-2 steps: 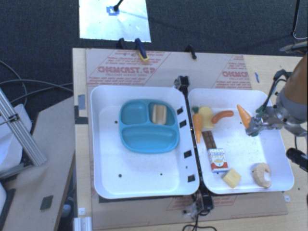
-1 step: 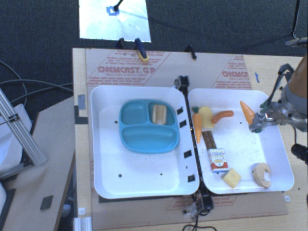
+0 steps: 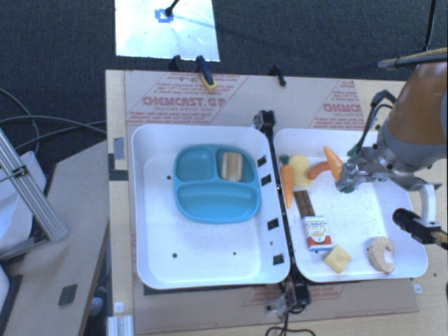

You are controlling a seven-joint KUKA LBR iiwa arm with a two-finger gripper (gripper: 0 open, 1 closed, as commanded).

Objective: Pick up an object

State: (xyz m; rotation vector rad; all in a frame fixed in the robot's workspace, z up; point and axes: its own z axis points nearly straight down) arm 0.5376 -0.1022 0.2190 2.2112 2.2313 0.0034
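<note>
The things to be picked lie in the right bin (image 3: 413, 261). Near its far end an orange cone-shaped piece (image 3: 332, 161) stands tilted, with a small red-orange sausage shape (image 3: 317, 170) just beside it on the left and a pale yellow lump (image 3: 299, 169) touching that. Along the bin's left wall lies a carrot (image 3: 286, 183), its green top toward the far end, and next to it a dark brown bar (image 3: 303, 203) runs lengthwise. Closer to the near end sit a small red and white carton (image 3: 317, 232), a yellow cube (image 3: 337, 259) and, toward the right, a tan curved pastry-like piece (image 3: 381, 254). The jaws (image 3: 348, 178) hang just to the right of the orange cone, low over the bin floor; how far apart they stand cannot be told from this slant, and nothing is seen between them. The grey arm (image 3: 406, 152) with its orange band (image 3: 423, 103) reaches in from the right above the bin's far right corner. The left bin (image 3: 161, 257) holds a blue divided plate (image 3: 213, 185), and a tan block like a slice of bread (image 3: 232, 166) rests in the plate's far right compartment. Both bins sit on a brown cardboard sheet (image 3: 182, 100) printed with red lettering, which covers the tabletop (image 3: 77, 208). Beyond it, a shiny square sheet (image 3: 166, 19) lies on dark carpet (image 3: 56, 40).
</note>
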